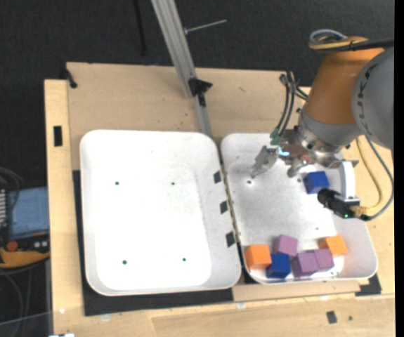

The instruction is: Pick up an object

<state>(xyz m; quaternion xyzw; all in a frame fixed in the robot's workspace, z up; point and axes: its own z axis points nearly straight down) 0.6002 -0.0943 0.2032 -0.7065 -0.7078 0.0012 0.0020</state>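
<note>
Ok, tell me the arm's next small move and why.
Probably move the gripper toward the near edge of the right bin, over the blocks. It sits over bare floor at the far end; most blocks, like the orange one, cluster near.

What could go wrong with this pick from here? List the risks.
1. The gripper hangs over bare floor in the right bin, far from the blocks clustered along the near wall, so closing here would likely catch nothing.
2. Those blocks sit packed together, such as the orange block against the blue block; a descent there may jam or shove neighbours.
</note>
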